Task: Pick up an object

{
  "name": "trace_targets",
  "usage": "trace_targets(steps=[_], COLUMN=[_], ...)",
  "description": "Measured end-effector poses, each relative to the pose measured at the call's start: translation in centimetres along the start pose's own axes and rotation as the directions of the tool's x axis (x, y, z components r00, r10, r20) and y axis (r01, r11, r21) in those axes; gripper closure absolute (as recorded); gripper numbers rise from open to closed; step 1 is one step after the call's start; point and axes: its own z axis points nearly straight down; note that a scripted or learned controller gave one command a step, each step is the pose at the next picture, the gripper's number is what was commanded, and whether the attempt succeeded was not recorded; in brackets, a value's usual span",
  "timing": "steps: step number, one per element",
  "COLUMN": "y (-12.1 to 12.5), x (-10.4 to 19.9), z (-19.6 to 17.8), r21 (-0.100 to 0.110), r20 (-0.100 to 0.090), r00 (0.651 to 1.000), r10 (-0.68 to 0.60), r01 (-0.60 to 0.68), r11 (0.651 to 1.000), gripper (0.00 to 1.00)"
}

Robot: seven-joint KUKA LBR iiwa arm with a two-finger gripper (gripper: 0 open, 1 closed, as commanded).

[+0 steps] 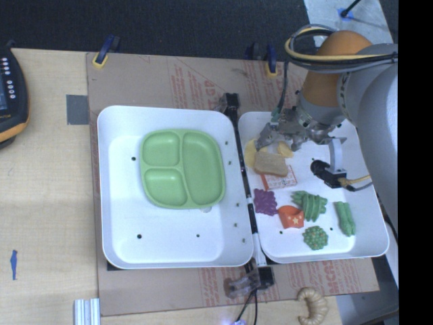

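Note:
My gripper (272,141) reaches down into the back left part of the right bin (369,246). It hangs just above a tan bread slice (271,164) and a yellow cheese piece (251,156). Nothing shows between its tips. In front of these lie purple grapes (264,202), a red pepper piece (291,217), green beans (310,204), a small broccoli (314,237) and a green pickle (345,218).
The left bin (118,242) holds a green divided plate (183,168). A black clamp (231,103) sits at the back of the ridge between the bins. A tan curled object (312,305) lies outside the bins at the front.

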Motion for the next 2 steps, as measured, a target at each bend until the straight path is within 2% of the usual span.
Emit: trace_targets(steps=[1, 2], y=[-0.01, 0.00], x=[0.80, 0.30], z=[0.01, 0.00], r21=[0.002, 0.000], r20=[-0.001, 0.000], r00=[1.000, 1.000], r10=[-0.004, 0.002], r01=[0.004, -0.002], r11=[1.000, 1.000], gripper=[0.00, 0.00])
